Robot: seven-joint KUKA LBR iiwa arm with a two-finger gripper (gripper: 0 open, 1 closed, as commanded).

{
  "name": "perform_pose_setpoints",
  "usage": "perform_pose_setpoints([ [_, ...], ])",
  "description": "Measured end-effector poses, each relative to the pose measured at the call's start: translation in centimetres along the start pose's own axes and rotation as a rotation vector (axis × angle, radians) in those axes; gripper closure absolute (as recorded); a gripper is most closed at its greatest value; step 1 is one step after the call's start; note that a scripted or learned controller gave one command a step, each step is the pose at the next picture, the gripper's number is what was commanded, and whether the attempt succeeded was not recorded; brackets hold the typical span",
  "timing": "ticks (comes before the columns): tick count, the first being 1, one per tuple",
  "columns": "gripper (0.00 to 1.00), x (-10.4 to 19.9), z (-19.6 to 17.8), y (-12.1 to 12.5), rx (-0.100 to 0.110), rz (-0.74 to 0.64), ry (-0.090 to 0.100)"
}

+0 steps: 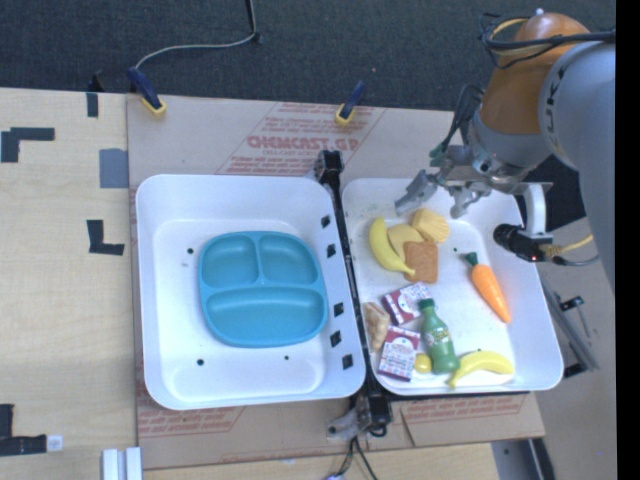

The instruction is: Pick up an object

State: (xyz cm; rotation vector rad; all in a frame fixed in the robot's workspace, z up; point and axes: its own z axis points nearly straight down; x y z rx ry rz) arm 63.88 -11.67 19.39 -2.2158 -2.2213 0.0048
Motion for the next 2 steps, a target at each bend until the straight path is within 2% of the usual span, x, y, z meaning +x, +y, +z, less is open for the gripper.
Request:
perform_pose_setpoints([
  [1, 0.00, 1.31, 10.88, -0.91, -0.008, 0.000, -0.003],
  [2, 1.00, 1.30, 10.29, -0.98, -0.003, -0.001, -0.004],
])
